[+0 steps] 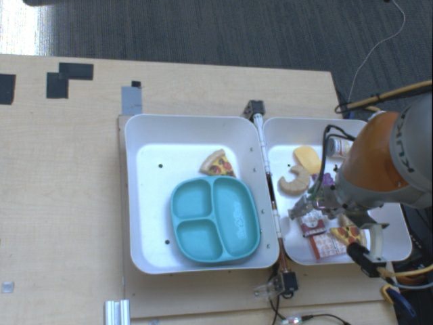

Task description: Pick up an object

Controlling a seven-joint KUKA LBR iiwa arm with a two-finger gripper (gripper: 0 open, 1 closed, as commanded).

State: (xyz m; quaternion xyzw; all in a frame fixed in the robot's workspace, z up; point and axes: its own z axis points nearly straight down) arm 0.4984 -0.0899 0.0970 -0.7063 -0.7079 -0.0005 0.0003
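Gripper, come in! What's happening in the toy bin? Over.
Gripper low in right bin, fingers unclear. Red packet and tan croissant toy close beside it. Nothing seen held.

The grey, rounded KUKA arm [409, 161] carries a broad glossy orange band [369, 156] above its wrist, and dark lettering runs along the grey shell beside it. A thin black cable [330, 144] loops off the orange section. Below it sits the grey metal end effector [318, 205], with black fittings [362, 256] low on the housing.
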